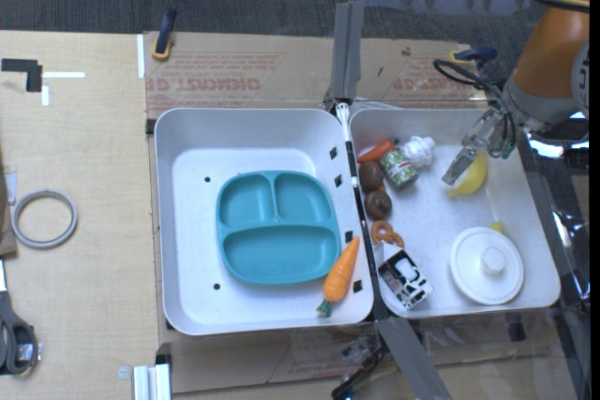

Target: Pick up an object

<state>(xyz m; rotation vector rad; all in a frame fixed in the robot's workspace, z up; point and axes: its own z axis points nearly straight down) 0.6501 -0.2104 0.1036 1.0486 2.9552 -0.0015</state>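
Note:
My gripper [472, 155] hangs low over the upper right part of the right bin [539, 229], at the end of the grey arm with its orange band [553, 47]. Right beneath its tip lies a yellow banana-like fruit [473, 177], partly covered by the gripper; whether they touch I cannot tell. Further left in this bin are a red pepper [377, 151], a green can [400, 170] and a white lump [421, 148]. Two brown pieces [377, 192] and an orange ring [384, 232] lie along the left wall.
A white round lid [485, 264] and a black-and-white item [405, 281] sit at the right bin's front. The left bin [178, 201] holds a teal divided plate [278, 227] and a toy carrot [341, 272]. A tape roll [42, 218] lies on the bench at left.

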